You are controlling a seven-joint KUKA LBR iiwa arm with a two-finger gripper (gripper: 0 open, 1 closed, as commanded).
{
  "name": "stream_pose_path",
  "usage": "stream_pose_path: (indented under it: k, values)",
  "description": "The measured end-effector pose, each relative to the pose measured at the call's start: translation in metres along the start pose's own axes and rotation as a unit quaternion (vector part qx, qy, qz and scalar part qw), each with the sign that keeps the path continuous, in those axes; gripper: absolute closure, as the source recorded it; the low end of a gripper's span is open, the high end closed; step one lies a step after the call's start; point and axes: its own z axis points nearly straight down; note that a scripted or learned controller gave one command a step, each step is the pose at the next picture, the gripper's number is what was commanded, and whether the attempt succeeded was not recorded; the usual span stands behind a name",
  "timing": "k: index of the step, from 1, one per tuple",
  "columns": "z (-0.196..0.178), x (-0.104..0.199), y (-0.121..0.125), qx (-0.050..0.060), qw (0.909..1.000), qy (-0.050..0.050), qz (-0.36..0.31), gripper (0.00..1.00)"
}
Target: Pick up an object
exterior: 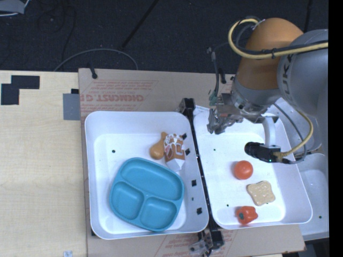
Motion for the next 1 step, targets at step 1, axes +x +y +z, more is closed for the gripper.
stream_pose_path:
  k: [1]
  values:
    - [0.0017, 0.0567, -0.0069, 0.0, 1.0, 0.0, -0.001, 1.0]
